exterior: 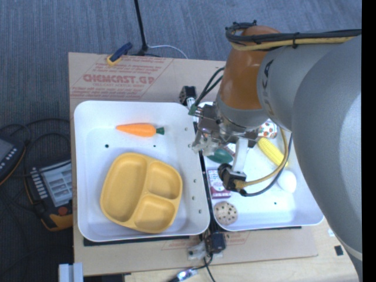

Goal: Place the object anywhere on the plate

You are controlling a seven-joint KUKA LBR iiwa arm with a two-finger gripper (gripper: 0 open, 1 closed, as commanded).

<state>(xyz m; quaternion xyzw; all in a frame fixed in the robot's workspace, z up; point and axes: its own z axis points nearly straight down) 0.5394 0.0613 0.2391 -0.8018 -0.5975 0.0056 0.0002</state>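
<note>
A yellow three-compartment plate point(126, 184) lies in the front half of the left bin point(81, 157). An orange carrot point(136, 130) with a green stub lies on the bin floor behind the plate, apart from it. My gripper point(208, 141) hangs low over the wall between the two bins, at the near-left corner of the right bin point(276, 213). A small teal object point(222, 155) shows right under the gripper; the view does not let me tell whether it is held. The wrist hides much of the right bin's back.
In the right bin lie a yellow corn cob point(271, 150), a white egg-like piece point(287, 182), a speckled cookie point(225, 212) and a small printed card point(216, 184). A yellow cable loops from the wrist. A cardboard sheet point(117, 78) lies under the bins.
</note>
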